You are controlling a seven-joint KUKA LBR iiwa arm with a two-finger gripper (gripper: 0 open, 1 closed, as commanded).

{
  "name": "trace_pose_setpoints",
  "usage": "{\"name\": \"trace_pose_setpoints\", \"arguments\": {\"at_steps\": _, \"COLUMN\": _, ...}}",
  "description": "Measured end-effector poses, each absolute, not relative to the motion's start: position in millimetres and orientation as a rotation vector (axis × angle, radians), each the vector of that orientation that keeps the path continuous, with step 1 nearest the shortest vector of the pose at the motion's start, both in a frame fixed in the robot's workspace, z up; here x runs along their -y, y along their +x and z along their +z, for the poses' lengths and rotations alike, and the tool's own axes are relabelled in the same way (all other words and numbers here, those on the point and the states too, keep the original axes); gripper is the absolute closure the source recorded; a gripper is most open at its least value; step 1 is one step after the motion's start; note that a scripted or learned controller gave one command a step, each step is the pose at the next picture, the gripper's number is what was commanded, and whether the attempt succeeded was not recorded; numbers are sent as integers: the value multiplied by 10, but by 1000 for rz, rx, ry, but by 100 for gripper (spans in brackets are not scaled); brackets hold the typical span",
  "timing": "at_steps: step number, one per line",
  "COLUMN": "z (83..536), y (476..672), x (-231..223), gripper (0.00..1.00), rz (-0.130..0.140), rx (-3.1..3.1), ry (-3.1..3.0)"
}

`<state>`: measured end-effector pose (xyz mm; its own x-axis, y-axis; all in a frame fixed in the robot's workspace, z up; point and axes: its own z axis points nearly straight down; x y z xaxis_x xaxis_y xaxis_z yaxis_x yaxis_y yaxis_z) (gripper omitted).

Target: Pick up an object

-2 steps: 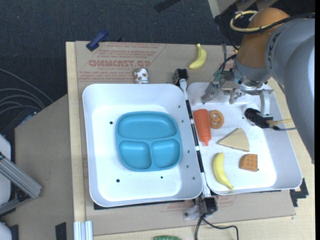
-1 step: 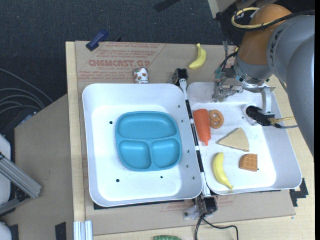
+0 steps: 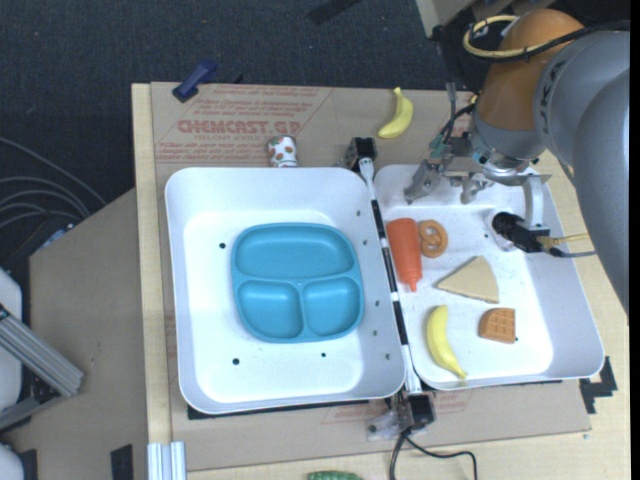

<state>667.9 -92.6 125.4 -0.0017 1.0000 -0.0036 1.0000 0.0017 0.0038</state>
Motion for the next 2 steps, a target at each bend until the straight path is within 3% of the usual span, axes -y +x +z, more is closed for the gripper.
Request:
{"name": "trace_pose_setpoints", "arguments": {"at_steps": 1, "z": 844, "y": 6661, "x": 919, "gripper": 0, "rz": -2, "rx": -2224, "ry": 2223}}
{"name": "trace_pose_setpoints", "arguments": {"at_steps": 2, "z": 950, "y": 6669, "x": 915, "gripper": 100, "rz": -1, "rx": -2224, "ry": 2220}}
